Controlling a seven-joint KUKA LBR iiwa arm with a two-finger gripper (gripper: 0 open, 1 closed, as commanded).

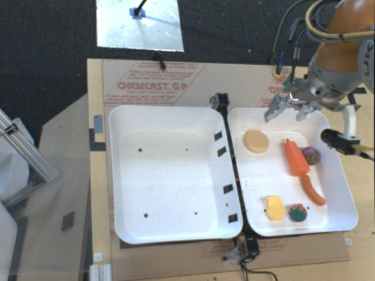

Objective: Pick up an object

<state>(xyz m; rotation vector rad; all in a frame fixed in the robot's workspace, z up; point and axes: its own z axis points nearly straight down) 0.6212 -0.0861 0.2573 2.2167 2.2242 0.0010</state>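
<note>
1. A worktop point(99, 92) of pale board fills the middle of the frame, bearing red printed lettering point(151, 86) toward its upper left.
2. A shiny metal sheet point(139, 16) lies at upper centre (a small blue piece point(138, 13) sits on it).
3. Aluminium framing point(26, 154) crosses the left edge.

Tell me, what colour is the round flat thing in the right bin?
The round flat thing is pale tan, like a biscuit, seen in the camera view.

Robotics lab: KUKA arm point(343, 45), white bins point(170, 177) on bench.
</note>
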